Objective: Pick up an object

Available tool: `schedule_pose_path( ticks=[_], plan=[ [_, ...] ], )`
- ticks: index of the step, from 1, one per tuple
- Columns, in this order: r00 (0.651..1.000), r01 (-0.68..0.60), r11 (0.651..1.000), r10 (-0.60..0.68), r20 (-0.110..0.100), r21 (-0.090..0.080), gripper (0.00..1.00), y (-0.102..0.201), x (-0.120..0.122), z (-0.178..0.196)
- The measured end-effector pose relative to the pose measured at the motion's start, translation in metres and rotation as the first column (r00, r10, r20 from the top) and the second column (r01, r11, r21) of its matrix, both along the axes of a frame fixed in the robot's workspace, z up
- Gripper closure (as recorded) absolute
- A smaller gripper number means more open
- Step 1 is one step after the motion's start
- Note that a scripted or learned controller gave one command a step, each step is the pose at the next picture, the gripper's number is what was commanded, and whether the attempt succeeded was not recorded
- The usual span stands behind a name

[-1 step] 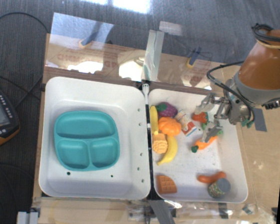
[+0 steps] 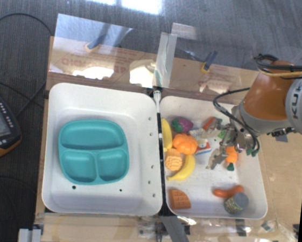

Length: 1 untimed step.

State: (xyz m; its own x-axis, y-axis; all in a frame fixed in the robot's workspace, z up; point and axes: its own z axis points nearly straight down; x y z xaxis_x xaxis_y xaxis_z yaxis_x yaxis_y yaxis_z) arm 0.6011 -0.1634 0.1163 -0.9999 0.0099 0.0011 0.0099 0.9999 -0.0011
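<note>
gripper (image 2: pixel 218 159) right of centre in the right bin (image 2: pixel 258 181), fingers slightly apart, nothing seen between them | small orange carrot (image 2: pixel 231 155) just right of the fingers, long axis near vertical, tip down | smooth moulded plastic | teal divided tray (image 2: pixel 93 150) in the left bin (image 2: pixel 78 96)

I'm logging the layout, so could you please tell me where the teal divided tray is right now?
The teal divided tray lies in the left white bin in the camera view, roughly at its middle, across the divider from the banana and orange.
</note>
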Motion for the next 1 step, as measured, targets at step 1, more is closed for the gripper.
schedule_pose_path(
  ticks=[1],
  plan=[
    [0.999, -0.030, 1.000, 0.030, 0.018, -0.005, 0.00, -0.0437, -0.0135, -0.0263]
  ],
)
